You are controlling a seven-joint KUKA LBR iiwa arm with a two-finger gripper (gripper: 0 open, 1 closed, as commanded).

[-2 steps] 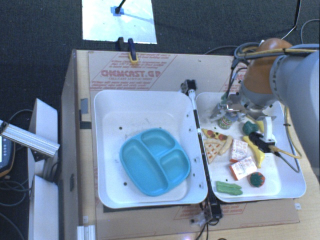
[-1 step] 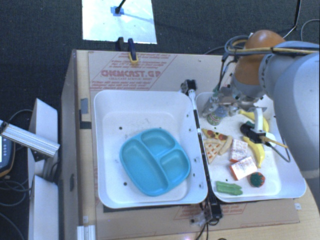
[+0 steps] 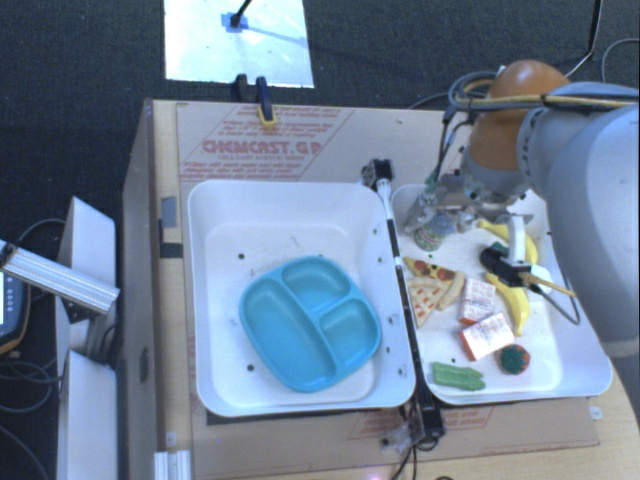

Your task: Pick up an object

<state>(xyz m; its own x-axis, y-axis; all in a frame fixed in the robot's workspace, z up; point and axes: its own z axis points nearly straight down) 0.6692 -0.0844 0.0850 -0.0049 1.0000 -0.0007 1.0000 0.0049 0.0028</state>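
- The surface (image 3: pixel 290 133) is covered with printed cardboard and carries both bins side by side.
- The grey arm (image 3: pixel 580 158) comes in from the right, with its orange band up top, and leans over the far end of the right bin (image 3: pixel 590 368).
- The left bin (image 3: pixel 200 268) has just a blue divided plate (image 3: pixel 310 320) lying flat in the middle.
- The claw (image 3: pixel 440 211) hangs low over the far left corner of the right bin. Honestly can't tell if it's open or closed from this angle.
- A yellow banana (image 3: pixel 518 303) lies along the right side of that bin.
- A pizza slice (image 3: pixel 428 290) sits by the bin's left wall, near the middle.
- An orange-and-white box (image 3: pixel 487 335) lies between pizza and banana, with a smaller box (image 3: pixel 478 298) just behind it.
- A green pickle (image 3: pixel 457 375) lies at the near edge.
- A red-and-green ball (image 3: pixel 514 359) sits just right of the pickle.
- The little can (image 3: pixel 432 236) is right under the claw, just on its near side, in that far left corner. Can't tell whether they're touching.
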